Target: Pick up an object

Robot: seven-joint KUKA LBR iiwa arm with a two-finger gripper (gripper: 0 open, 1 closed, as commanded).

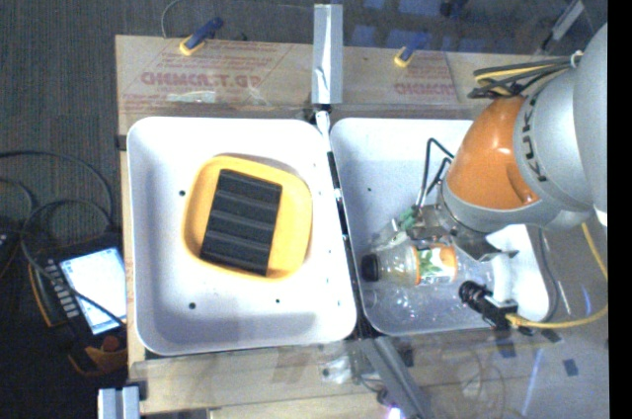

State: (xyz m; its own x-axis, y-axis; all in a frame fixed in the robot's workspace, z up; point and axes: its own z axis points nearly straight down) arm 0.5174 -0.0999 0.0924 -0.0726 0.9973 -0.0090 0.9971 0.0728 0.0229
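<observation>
Two white bins on a cardboard-covered bench over dark carpet (office chair base beyond). A clear bottle lies in the right bin, beneath the gripper; grip state indiscernible. The left bin holds a yellow dish.

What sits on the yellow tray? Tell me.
A black ribbed block lies on the yellow tray in the left bin. The tray surface beneath the block is covered.

Both bins are white. The plate is yellow, its ribbed block black. The bottle is clear with an orange-and-green label. The arm is grey, banded orange.
</observation>
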